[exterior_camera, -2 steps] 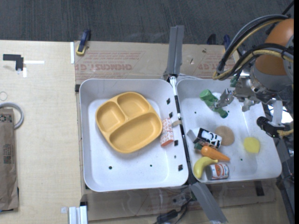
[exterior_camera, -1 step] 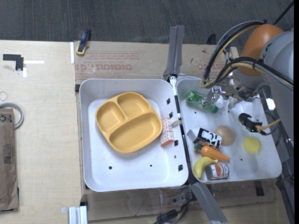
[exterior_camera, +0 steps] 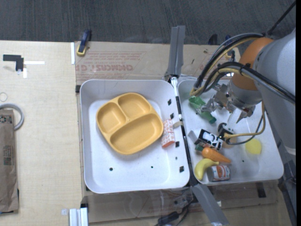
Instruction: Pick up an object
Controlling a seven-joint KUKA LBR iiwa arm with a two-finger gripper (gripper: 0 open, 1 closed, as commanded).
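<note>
My gripper (exterior_camera: 223, 115) hangs low over the back of the right bin (exterior_camera: 270, 171), with its fingers spread open and nothing between them. A green object (exterior_camera: 198, 101) lies just left of it by the bin's back-left corner. In front of the gripper lies a small black and white object (exterior_camera: 207, 138). Nearer the front are an orange carrot (exterior_camera: 216, 155), a yellow banana (exterior_camera: 202, 168) and a small can (exterior_camera: 219, 173). A yellow lemon (exterior_camera: 254, 147) rests to the right.
The left bin (exterior_camera: 94, 173) holds a yellow divided plate (exterior_camera: 129, 122) and a small orange and white packet (exterior_camera: 168, 133) by its right wall. Cables loop from the arm above the right bin. A paper bag (exterior_camera: 7, 159) lies at the far left.
</note>
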